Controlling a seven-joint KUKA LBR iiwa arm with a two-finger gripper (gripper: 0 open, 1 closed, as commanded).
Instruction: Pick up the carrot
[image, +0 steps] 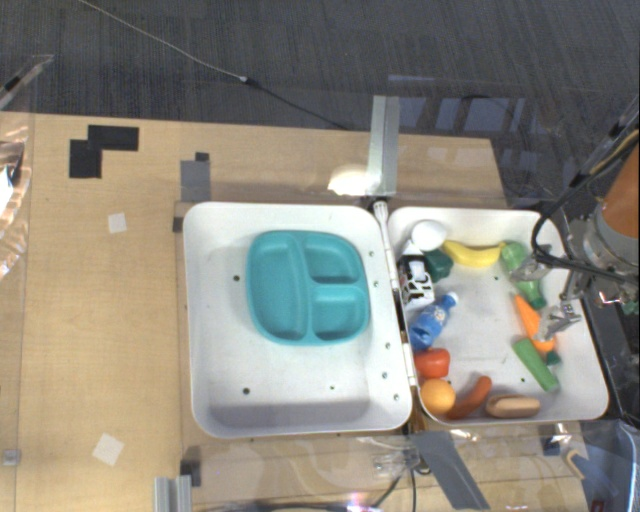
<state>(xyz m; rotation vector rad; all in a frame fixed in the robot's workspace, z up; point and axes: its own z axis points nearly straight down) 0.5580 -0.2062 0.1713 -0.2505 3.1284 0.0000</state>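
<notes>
The carrot (526, 317) is a small orange piece lying at a slant in the right part of the right bin (480, 300), with a green piece (530, 294) at its upper end. My gripper (557, 320) hangs just right of the carrot's lower end, low over the bin, close to or touching it. The grey arm with its orange band (617, 205) comes in from the right edge. Nothing is seen lifted off the bin floor.
A green cucumber (537, 364) lies just below the carrot. The right bin also holds a banana (472, 254), white cup (428, 236), blue bottle (430, 320), tomato (432, 362), orange (437, 396), sausage (470, 396) and bun (513, 405). A teal divided plate (307, 286) sits in the left bin (215, 330).
</notes>
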